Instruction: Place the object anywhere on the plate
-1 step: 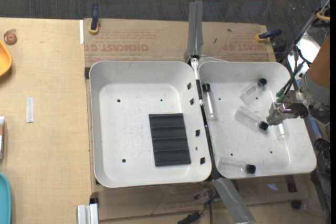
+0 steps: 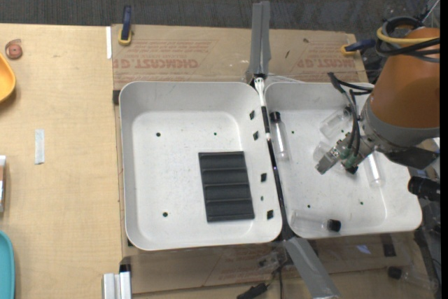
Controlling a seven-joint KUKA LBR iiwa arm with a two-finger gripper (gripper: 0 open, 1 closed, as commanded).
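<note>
The plate (image 2: 225,185) is a black ribbed rectangle lying flat in the left bin (image 2: 140,150), right of its middle. In the right bin (image 2: 308,213) lie several clear plastic pieces: a tube (image 2: 278,136) along the left wall, a crumpled piece (image 2: 332,125) near the middle, and another tube (image 2: 375,170) partly under the arm. A small black piece (image 2: 334,225) sits by the front wall. My gripper (image 2: 329,161) hangs over the middle of the right bin, just below the crumpled piece. The orange and grey arm (image 2: 409,91) hides the bin's right part.
A metal divider (image 2: 260,38) runs between the bins at the back. Brown cardboard (image 2: 189,52) lies under both bins. On the wooden bench to the left are an orange dish edge (image 2: 4,84) and a teal edge (image 2: 5,266).
</note>
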